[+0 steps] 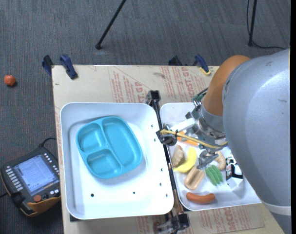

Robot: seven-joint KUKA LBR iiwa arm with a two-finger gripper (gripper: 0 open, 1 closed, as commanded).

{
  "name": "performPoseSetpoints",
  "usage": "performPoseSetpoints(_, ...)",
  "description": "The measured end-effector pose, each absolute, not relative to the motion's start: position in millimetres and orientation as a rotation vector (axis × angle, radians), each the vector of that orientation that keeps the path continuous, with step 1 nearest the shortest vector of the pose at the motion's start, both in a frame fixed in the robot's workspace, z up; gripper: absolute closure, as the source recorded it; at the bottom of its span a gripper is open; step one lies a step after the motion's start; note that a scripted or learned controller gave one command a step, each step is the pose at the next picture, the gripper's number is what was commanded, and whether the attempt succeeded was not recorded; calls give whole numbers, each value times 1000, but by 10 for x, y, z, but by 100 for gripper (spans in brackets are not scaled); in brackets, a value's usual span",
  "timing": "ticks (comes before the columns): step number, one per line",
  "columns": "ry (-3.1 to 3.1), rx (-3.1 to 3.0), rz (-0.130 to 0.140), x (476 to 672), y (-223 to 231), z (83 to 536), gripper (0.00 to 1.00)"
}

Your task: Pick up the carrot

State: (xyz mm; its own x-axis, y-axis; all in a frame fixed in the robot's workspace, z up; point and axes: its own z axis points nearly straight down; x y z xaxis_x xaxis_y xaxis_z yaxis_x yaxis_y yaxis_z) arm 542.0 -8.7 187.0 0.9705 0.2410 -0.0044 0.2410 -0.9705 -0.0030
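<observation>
Right now my arm (257, 126) covers the right bin (179, 112); the end effector (206, 159) hangs over the food pile, grip state unclear. The carrot (201, 197), I think, lies near the front rim; I'd approach along it.

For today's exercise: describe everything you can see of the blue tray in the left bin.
The blue tray looks like smooth light-blue plastic, a rounded rectangle with three compartments: two smaller ones and one longer one. It lies flat, turned slightly askew, near the middle of the left bin, resting on its white floor. Nothing lies in it.
</observation>
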Motion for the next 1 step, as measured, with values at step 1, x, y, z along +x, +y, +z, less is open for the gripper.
performPoseSetpoints(1,-365,-3118,2,6261,-104,1873,0)
